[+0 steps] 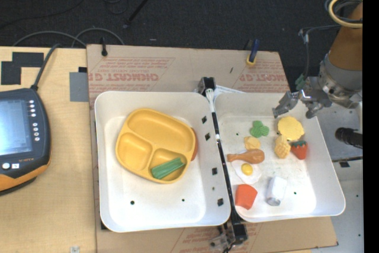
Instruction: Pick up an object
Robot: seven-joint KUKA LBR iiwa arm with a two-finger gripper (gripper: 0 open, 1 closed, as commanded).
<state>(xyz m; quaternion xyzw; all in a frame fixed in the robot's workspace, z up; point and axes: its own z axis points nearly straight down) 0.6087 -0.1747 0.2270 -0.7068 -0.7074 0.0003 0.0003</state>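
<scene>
Right bin (331,198): drumstick (247,156) lies crosswise (thin end left).

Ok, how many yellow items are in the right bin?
4. A round yellow piece near the far right, a corn cob just below it, a small yellow chunk mid-bin, and the fried egg with its yellow yolk. Smaller ones may be hidden.

Bright even light, soft shadows, sharp
</scene>
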